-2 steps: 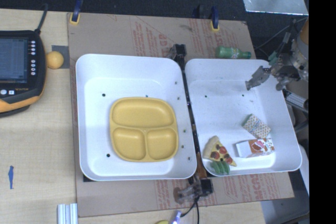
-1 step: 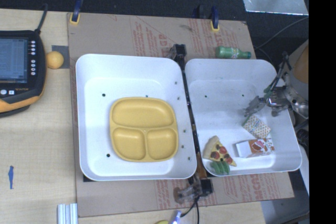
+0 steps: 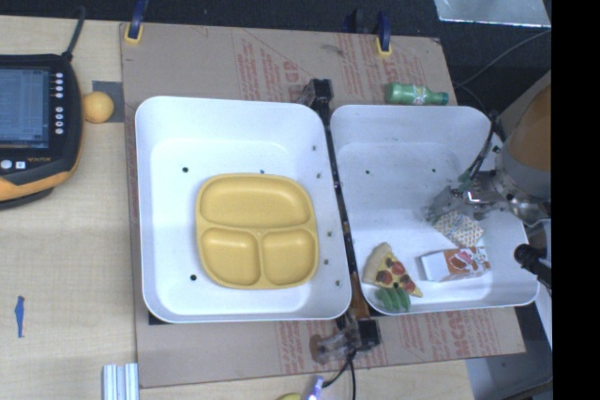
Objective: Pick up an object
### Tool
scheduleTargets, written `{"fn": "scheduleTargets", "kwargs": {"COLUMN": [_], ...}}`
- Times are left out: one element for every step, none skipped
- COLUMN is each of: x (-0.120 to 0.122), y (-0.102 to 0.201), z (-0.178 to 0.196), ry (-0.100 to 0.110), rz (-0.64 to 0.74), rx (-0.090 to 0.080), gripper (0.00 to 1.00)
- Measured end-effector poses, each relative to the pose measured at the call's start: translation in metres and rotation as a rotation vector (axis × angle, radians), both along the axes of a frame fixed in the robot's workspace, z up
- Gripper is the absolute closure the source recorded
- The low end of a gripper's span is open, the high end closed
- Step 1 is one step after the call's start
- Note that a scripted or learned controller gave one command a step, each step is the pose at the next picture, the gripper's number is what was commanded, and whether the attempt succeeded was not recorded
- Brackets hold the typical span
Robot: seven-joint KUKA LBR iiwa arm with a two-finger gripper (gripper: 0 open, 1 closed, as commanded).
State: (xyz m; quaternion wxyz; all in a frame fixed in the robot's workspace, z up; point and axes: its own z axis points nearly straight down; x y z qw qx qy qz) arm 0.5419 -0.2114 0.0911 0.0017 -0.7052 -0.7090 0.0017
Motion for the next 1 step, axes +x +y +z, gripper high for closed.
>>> {"fn": "scheduleTargets", "kwargs": {"x": [0.0004], "y": [-0.0009], "z": [0.0107], "ry": [0.0], "rz": [0.003], "rx": [-0.001], "gripper": [1.0]}}
